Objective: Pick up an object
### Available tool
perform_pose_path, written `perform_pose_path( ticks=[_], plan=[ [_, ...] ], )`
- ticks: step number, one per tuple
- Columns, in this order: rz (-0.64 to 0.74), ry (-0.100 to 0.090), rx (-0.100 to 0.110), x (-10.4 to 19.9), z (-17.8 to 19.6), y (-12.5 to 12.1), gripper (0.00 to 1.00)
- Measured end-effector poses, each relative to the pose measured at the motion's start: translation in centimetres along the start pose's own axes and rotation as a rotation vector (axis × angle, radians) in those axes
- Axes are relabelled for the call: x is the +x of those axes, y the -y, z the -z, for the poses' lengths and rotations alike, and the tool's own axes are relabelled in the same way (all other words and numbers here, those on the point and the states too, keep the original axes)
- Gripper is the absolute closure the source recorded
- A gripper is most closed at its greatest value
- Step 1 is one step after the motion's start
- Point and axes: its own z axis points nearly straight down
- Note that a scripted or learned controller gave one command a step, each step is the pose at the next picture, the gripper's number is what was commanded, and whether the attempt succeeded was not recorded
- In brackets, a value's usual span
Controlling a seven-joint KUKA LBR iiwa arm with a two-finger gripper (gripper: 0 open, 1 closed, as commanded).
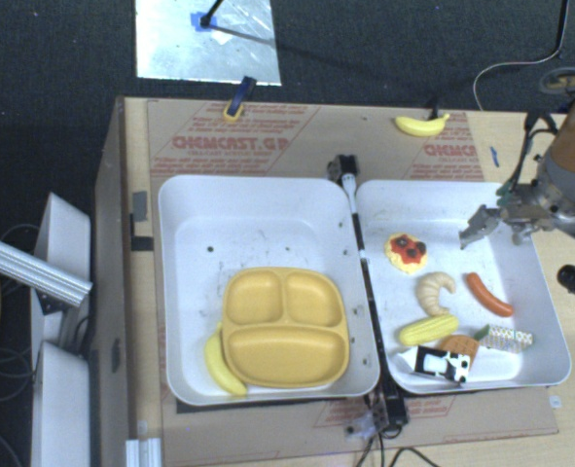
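In the right bin (pixel 550 358) lie several toy foods: a small round pizza (pixel 406 251), a pale croissant (pixel 436 288), a red sausage (pixel 488 295), a yellow corn cob (pixel 426 330), an orange carrot piece (pixel 459 344), a black-and-white block (pixel 444 364) and a small white ridged piece (pixel 506 338). My gripper (pixel 496 232) hangs over the bin's upper right part, above and to the right of the pizza and above the sausage. Its fingers (pixel 474 230) are spread open with nothing between them.
The left bin (pixel 185 261) holds a yellow divided plate (pixel 285 325) with a banana (pixel 221 363) along its lower left side. Another banana (pixel 421 123) lies on the bench behind the right bin. A blue and yellow tool (pixel 238 98) rests at the bench's back edge.
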Motion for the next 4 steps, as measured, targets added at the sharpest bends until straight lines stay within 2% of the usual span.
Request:
perform_pose_path(
  ticks=[1, 2, 3, 4],
  plan=[
    [-0.002, 0.000, 0.001, -2.8, -12.0, 1.0, 0.00],
    [-0.001, 0.000, -0.002, -2.8, -10.9, 0.8, 1.00],
    [0.002, -0.002, -0.001, 6.1, -3.2, 6.0, 1.00],
    [0.001, -0.002, -0.001, 13.0, 0.5, 4.6, 1.00]
  ],
)
